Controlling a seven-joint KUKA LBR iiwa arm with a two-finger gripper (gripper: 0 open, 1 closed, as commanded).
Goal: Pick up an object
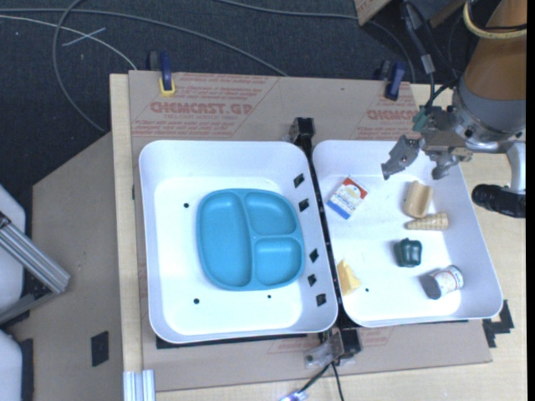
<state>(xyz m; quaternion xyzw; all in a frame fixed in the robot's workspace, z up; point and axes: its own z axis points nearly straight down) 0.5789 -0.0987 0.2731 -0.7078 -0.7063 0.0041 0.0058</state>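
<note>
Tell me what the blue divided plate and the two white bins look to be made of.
Blue divided plate: probably moulded plastic, matte to satin; its colour is even, its compartment ridges rounded and soft-edged.

Left bin and right bin: likely thin formed plastic, smooth and slightly glossy; the corners are rounded and the walls shallow and uniformly white. Coated metal cannot be ruled out.

Blue plate [249,239], left bin [159,224]
</note>
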